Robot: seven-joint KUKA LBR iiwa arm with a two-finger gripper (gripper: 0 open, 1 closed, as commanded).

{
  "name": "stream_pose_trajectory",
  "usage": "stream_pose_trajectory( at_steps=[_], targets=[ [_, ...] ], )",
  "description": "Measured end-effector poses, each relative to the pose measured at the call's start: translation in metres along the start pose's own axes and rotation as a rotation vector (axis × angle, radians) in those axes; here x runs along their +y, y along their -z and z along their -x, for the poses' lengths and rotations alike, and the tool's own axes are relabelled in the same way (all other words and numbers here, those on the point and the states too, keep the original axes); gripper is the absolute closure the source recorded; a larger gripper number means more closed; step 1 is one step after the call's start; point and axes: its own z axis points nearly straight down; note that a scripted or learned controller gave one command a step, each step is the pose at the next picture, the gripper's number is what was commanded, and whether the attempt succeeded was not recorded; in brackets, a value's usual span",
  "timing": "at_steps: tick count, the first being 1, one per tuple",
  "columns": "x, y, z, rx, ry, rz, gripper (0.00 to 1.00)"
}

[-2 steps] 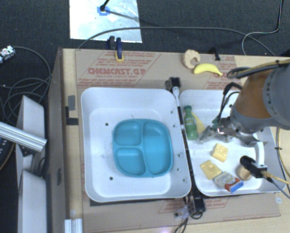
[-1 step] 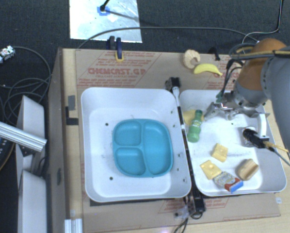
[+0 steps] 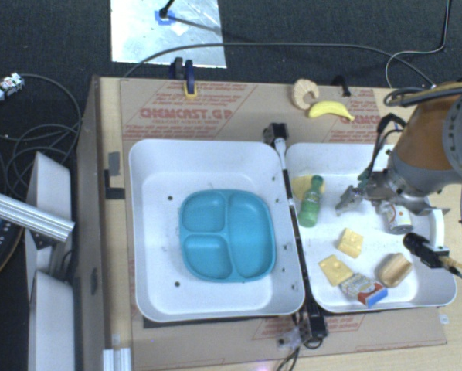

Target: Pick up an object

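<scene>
My gripper hangs over the middle of the right bin, with its fingers spread open and nothing between them. A green bottle lies to its left, near the bin's left wall, beside a small yellow piece. Below the gripper lie two yellow cheese wedges. A tan bread roll and a small red, white and blue box rest by the front wall.
The left bin holds a blue divided plate. A banana and a beige ring-shaped thing lie on the bench behind the right bin. Cables run across the dark floor behind the bench.
</scene>
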Motion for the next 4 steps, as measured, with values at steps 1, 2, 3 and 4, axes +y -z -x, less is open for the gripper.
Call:
stream_pose_trajectory(
  at_steps=[1,2,3,4],
  targets=[
    [-0.034,-0.016,-0.013,0.001,-0.001,-0.002,0.00],
    [-0.053,-0.040,-0.031,0.001,-0.001,-0.001,0.00],
    [0.029,-0.040,-0.014,0.000,0.002,0.001,0.00],
    [-0.043,-0.040,-0.027,0.001,-0.001,-0.001,0.00]
  ],
)
